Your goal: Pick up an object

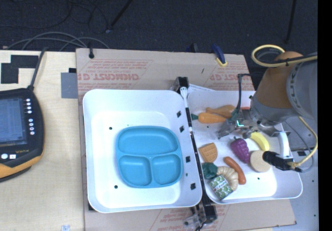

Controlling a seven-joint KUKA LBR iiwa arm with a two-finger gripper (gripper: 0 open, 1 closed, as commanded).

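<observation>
The right bin (282,191) holds several toy foods. Two orange carrots (212,118) lie near its far left corner. A purple fruit (239,149), a yellow banana (259,141) and a round cream piece (259,161) sit in the middle. An orange sausage (235,168), a bread slice (208,152), a green item (209,170) and a small green packet (222,186) lie toward the front left. My gripper (232,127) is low in this bin, just right of the carrots and just above the purple fruit. No object is visibly lifted in it.
The left bin (96,121) holds a blue divided plate (149,154). The divider (187,136) between the bins runs just left of the toys. A control pendant (18,128) lies on the bench at far left. The arm (282,95) covers the right bin's far right corner.
</observation>
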